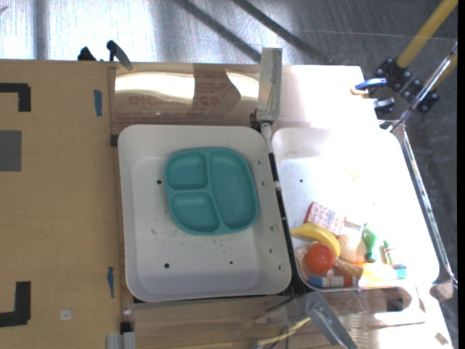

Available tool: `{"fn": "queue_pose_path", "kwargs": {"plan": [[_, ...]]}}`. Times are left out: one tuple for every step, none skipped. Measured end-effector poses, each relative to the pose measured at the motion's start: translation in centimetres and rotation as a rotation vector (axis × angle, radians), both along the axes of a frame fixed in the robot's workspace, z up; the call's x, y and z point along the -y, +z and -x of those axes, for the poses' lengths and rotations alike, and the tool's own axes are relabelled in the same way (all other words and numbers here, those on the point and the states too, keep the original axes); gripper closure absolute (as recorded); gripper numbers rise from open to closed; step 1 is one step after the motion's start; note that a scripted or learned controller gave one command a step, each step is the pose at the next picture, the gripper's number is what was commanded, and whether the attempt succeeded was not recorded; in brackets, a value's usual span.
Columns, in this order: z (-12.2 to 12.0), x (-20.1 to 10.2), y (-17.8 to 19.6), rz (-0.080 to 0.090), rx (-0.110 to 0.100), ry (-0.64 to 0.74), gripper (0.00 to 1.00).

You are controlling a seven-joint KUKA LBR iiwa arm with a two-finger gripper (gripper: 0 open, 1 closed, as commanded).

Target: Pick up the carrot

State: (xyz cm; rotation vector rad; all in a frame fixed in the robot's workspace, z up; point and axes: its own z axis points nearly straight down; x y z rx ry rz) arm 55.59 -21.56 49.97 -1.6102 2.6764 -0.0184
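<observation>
Among right-bin clutter, carrot (347, 269) lying crosswise

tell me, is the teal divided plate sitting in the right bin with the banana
No, the teal plate lies alone in the left bin, while the banana is in the right bin beside the tomato.

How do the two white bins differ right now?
The left bin holds one teal divided plate, lying flat near its middle; the right bin holds a heap of small items, among them a banana and a tomato, crowded into its near corner. Both are shallow and white.
</observation>
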Motion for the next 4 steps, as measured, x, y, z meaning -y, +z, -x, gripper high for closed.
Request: {"fn": "queue_pose_path", "kwargs": {"plan": [[0.0,0.0,-0.1,-0.001,-0.001,0.000,0.00],[-2.6,0.7,-1.4,0.003,-0.013,0.339,0.00],[-3.8,0.6,-1.4,0.008,-0.013,0.707,0.00],[-3.8,0.7,-1.3,0.008,-0.012,0.707,0.00]]}}
